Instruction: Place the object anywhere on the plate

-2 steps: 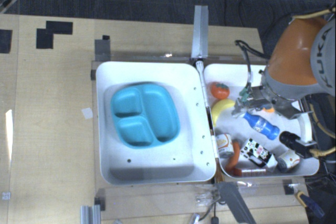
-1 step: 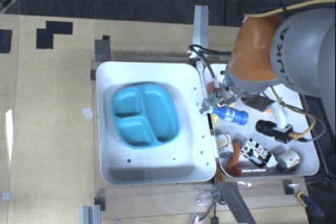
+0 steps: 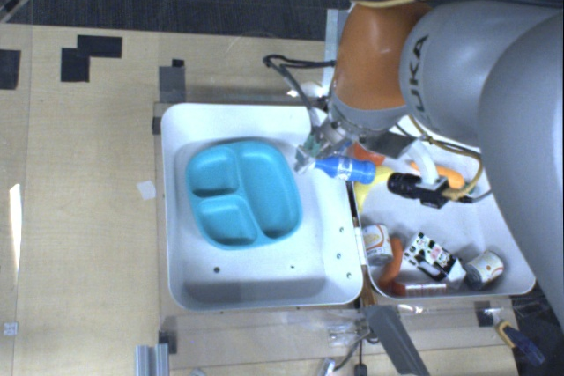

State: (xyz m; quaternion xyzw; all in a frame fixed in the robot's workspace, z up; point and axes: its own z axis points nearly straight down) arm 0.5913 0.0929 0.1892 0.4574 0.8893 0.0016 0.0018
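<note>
A blue plate (image 3: 242, 192) with three compartments lies in the left white bin (image 3: 264, 286). My gripper (image 3: 310, 156) hangs over that bin's right side, just past the plate's upper right rim. Its fingers are shut on one end of a blue cylinder with a yellow end (image 3: 346, 169). The cylinder sticks out to the right, lying level above the wall between the two bins. The arm's orange band and grey body cover much of the right bin's back.
The right bin (image 3: 520, 277) holds several loose things: a small can (image 3: 375, 239), an orange-red stick (image 3: 397, 254), a black-and-white packet (image 3: 433, 255), a silver round piece (image 3: 485, 265) and an orange item (image 3: 451, 177).
</note>
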